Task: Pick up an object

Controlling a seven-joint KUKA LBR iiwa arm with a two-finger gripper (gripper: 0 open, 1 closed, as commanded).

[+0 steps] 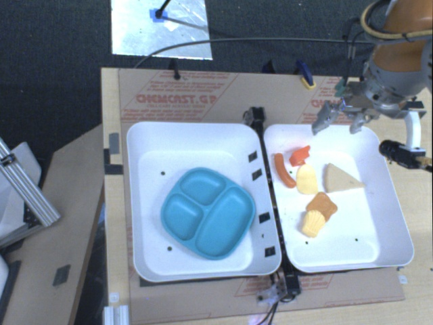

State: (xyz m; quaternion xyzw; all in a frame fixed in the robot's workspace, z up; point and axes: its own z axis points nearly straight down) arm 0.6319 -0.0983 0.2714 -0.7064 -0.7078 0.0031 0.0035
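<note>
My gripper (340,118) hangs open above the far edge of the right bin (385,208), with nothing between its fingers. Below it in that bin lie several toy foods: an orange sausage (284,170), a small red piece (300,156), a pale yellow piece (307,179), a cream wedge (342,179) and a yellow-and-brown corn piece (317,214). All of them rest on the bin floor, apart from the gripper.
The left bin (145,181) holds a blue divided plate (208,212). A black clip strip (262,181) runs between the two bins. A shiny sheet (161,19) lies on the dark floor beyond the bench.
</note>
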